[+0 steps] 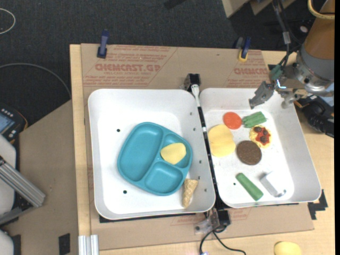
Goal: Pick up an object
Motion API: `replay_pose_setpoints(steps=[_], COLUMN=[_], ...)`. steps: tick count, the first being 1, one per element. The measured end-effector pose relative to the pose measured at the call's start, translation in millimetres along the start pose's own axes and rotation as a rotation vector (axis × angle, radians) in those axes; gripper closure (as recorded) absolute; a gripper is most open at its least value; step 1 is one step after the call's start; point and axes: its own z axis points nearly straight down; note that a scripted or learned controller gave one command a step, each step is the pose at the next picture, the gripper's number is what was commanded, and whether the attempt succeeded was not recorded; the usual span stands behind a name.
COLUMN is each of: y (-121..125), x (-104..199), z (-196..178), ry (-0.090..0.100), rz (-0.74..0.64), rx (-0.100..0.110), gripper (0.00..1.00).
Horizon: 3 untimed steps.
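So I've got the gripper [272, 93] parked over the far right corner of the right bin [305, 158], nothing between its fingers, which look spread apart. I'd call this the approach step, no pick yet. Closest candidates: the green piece [254, 119] just below the gripper, with the orange-red round piece [231, 120] touching its left end. Next I'd need to drop straight down over the green one, lined up across its narrow side.
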Motion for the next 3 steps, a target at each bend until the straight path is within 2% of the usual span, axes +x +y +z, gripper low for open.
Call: replay_pose_setpoints(steps=[1,2,3], y=[-50,-48,-109], x=[30,29,6], z=[-161,-161,-47], ry=[-0.002,-0.003,0.002], rz=[-0.004,-0.002,0.005], rx=[-0.021,-0.007,0.011], gripper=[0.00,1.00,1.00])
